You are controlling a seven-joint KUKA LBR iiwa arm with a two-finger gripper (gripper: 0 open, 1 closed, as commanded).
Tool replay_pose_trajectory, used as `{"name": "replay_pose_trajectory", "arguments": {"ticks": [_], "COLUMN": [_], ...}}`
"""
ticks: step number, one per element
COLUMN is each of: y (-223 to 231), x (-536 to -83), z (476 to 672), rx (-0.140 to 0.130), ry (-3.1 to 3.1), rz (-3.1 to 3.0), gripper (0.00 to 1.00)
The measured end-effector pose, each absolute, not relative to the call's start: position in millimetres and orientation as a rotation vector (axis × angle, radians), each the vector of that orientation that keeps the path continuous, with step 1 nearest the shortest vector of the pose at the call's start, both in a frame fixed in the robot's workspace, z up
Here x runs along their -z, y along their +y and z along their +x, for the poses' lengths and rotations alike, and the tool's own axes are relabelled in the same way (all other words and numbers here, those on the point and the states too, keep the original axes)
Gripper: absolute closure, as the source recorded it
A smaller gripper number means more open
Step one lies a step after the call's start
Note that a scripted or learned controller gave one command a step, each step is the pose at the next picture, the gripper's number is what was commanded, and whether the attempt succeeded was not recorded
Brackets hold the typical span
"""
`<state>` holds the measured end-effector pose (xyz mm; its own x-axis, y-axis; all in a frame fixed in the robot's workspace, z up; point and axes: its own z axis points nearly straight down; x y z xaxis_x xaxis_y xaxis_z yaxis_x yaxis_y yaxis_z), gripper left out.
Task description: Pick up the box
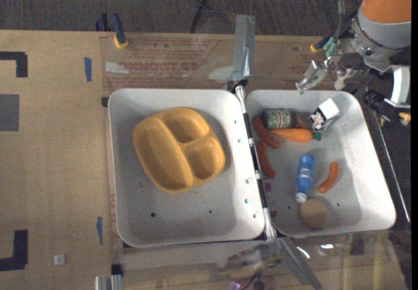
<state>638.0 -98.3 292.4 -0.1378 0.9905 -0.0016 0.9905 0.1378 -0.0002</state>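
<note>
Plywood makes up the surface [52, 171], marked with black and blue tape, and it carries two white bins side by side. Nearest the camera in the right bin [366, 207] lies a round tan ball [315, 213], and just beyond it a blue bottle [304, 177] with its white cap toward the near edge. Beside the bottle lies a small orange sausage [328, 177], tilted. Closer to the divider are two red sausages [264, 148], one past the other. Further back a carrot [291, 134] lies crosswise, with a green can [277, 118] on its side just behind it. The box [324, 115] sits in the far part of the right bin, touching the carrot's right end; it is small, white with dark and red print, and its long axis runs on a slant from near-left to far-right, white end pointing toward the bin's far right corner. Its print is too small to read. The left bin [130, 217] holds a yellow divided plate [179, 149] with three compartments. Beyond the right bin's far rim hangs the tool [315, 78], above the surface and apart from the box; whether its fingers are open I cannot tell, since wires and blur confuse them. The arm [386, 1] is cut off by the top edge. Dark carpet with a cable lies farthest back.
</note>
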Motion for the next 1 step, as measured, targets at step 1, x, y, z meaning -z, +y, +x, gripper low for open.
{"name": "replay_pose_trajectory", "arguments": {"ticks": [1], "y": [-30.9], "x": [-207.6], "z": [560.9], "rx": [0.005], "ry": [2.254], "rz": [2.192], "gripper": [0.0]}}
